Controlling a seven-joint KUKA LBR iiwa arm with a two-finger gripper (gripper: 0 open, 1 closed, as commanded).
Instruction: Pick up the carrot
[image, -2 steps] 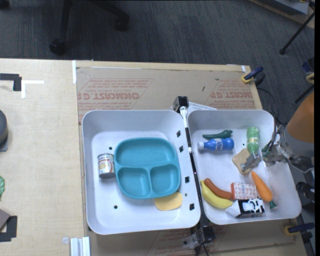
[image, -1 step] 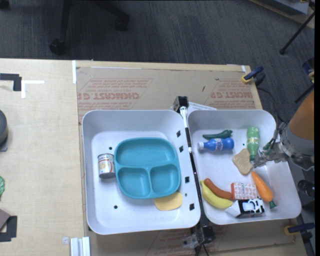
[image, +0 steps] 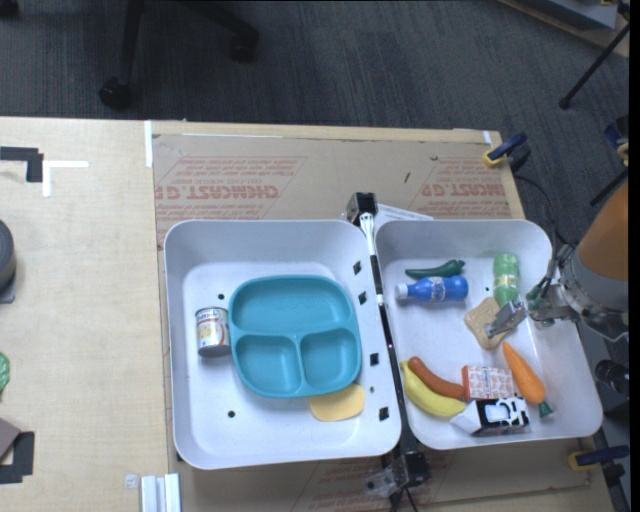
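The carrot (image: 524, 373) lies slantwise near the right wall of the right bin (image: 455, 235), a red packet (image: 487, 381) just left of it. The gripper (image: 512, 316) hovers just beyond its far end; whether it is apart or together, I cannot tell. It should descend over the carrot's middle, straddling its width.

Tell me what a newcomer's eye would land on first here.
The big teal divided tray in the left bin stands out most, with a small can beside it. The right bin is crowded with toy food, including the orange carrot near its right wall, and the end effector hovers just above the carrot.
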